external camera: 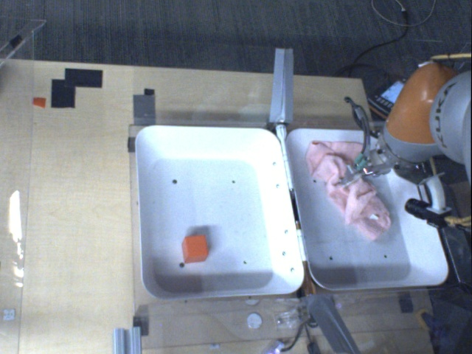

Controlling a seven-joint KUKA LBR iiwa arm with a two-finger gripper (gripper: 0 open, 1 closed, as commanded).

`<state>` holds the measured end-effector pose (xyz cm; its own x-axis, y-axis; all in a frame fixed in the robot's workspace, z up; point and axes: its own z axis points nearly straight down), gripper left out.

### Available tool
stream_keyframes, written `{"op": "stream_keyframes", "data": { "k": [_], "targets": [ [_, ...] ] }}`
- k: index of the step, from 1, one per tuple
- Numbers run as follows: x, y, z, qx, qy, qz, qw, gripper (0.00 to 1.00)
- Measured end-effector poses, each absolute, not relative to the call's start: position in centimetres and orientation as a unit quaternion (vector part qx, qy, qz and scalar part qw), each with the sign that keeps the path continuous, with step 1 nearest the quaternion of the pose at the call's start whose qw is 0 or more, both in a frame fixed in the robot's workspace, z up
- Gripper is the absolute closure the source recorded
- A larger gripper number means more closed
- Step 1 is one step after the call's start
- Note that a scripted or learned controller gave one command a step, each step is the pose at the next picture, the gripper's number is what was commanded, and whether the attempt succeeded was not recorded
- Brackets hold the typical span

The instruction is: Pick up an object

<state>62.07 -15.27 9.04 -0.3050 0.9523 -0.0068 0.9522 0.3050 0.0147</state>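
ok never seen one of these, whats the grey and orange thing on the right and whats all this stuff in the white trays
That is a robot arm, grey with an orange band, reaching in from the right. The one camera sits above the bench and looks down at a slant. At the arm's end is a two-finger gripper, its tool for grabbing. It sits right over a crumpled pink cloth in the right bin. I cannot tell whether it has hold of the cloth. The left bin holds a small orange block. Both bins rest on a wooden bench.
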Motion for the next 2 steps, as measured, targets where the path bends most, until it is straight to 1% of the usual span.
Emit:
{"op": "stream_keyframes", "data": {
  "k": [1,2],
  "targets": [
    [63.8,-9.4,19.2,0.626,0.78,0.0019,0.003,1.0],
    [60.5,-3.4,23.0,0.481,0.877,0.0017,0.003,1.0]
  ]
}}
